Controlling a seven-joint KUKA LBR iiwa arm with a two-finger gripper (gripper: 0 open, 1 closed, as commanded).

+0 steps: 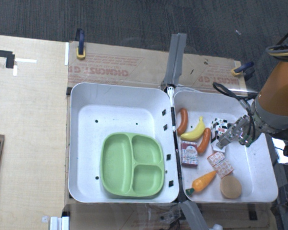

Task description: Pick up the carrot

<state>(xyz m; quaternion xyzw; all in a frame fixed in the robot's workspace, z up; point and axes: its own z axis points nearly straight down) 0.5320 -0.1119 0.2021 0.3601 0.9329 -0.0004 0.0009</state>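
Pincer [230,136]: hangs over the upper right part of the right bin [259,168], tilted down toward the left; whether the fingers are apart or together, hard to tell from the blur.
Carrot [203,181]: below and a little left of the pincer, well apart from it, lying slantwise near the bin's front rim, green end down-left at the corner.
Edges: carrot's green tip just beside the front left corner wall; bare white floor to the pincer's right and below, along the right wall.
Open room: left bin [83,132] carries a green divided plate [132,164] with bare floor all round it, widest at the back.
Counts: two white bins; one carrot; two sausages, one [182,121] far left of the pincer, one [204,140] just left; one banana [195,130] between them; two small cartons, one [189,154] down-left, one [221,164] straight below; one tan round piece [231,187] right of the carrot; one black-and-white toy [221,127] just beside the pincer's tip.
Hard to make out: black-and-white toy partly covered by the pincer; arm [282,88] cut off at the right edge; clutter below the worktop [26,102] front blurred.
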